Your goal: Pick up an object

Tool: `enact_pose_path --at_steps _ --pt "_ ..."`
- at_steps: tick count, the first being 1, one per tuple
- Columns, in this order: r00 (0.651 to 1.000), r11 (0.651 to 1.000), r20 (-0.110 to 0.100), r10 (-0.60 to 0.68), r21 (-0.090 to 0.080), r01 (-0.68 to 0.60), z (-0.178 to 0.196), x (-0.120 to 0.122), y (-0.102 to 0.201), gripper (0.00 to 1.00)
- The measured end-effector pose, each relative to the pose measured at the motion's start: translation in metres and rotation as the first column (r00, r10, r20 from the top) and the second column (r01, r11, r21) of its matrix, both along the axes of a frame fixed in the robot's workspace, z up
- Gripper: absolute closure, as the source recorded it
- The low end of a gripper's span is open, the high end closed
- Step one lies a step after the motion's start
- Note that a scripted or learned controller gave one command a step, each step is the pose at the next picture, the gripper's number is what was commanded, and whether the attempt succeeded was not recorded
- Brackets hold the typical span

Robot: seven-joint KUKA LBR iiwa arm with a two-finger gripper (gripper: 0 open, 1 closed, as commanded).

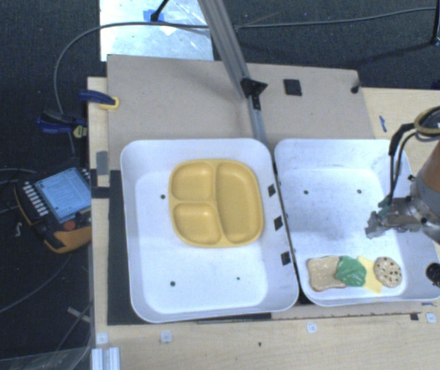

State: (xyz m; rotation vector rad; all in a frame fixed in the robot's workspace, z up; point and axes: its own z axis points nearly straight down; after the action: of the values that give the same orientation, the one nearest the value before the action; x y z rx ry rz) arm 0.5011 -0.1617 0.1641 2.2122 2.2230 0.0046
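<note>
The gripper (381, 223) is hovering at three o'clock over the right bin (335, 176); whether its jaws are clenched or released I cannot tell. Four small food shapes are lying in a row at five o'clock: a tan bread-like slice (322, 273), a crumpled green piece (350, 270), a flat yellow wedge (371, 277), a speckled round cookie (387, 271). A glossy yellow three-compartment plate (216, 203) is sitting in the left bin (204, 284).
</note>
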Motion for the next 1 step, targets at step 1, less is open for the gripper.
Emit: enact_pose_path --at_steps 1 --pt "1.000 1.000 0.002 -0.001 -0.001 0.001 0.0590 -0.0052 -0.0065 1.00"
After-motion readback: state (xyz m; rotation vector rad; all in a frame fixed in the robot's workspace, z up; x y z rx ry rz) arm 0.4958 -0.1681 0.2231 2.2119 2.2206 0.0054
